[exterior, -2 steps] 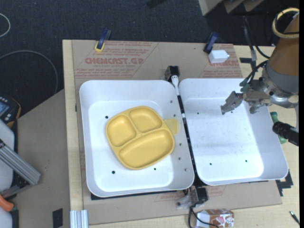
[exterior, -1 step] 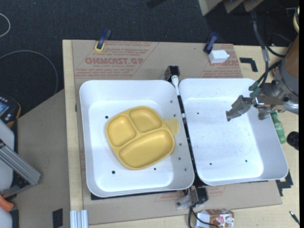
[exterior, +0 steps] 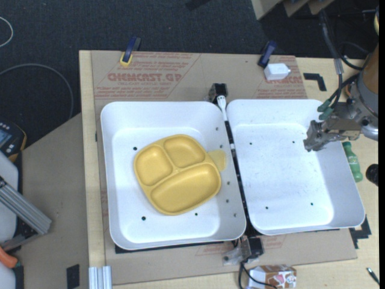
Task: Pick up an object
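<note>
The yellow divided plate (exterior: 177, 174) lies flat in the left bin (exterior: 114, 125), filling most of its floor, with two smaller compartments toward the far side and one long compartment toward the near side. A small tab of the same yellow sticks out at its right edge, close to the bin's right wall. The pincer (exterior: 313, 142) is well apart from it, over the right bin (exterior: 289, 218), near that bin's far right side, with the divider between the two bins lying between pincer and plate. The pincer points toward the left and looks dark grey; whether it is spread or closed I cannot tell at this angle, and nothing shows in its grasp.

Behind the pincer the wrist carries cables and a green piece (exterior: 353, 161) that hangs beside the right bin's right rim. The right bin's floor is bare white with a few small dark dots; the left bin's floor shows the same dots around the plate.

Both bins sit on a tan board (exterior: 180, 71) printed with red lettering, which tops the counter. A blue and yellow clamp (exterior: 129, 51) grips the board's far edge at left, a blue clamp (exterior: 267, 54) at right, and a small white block (exterior: 277, 71) rests just beside the latter. Black clips hold the bins together at the far and near ends of the divider. Dark carpet (exterior: 54, 17) lies beyond the counter
</note>
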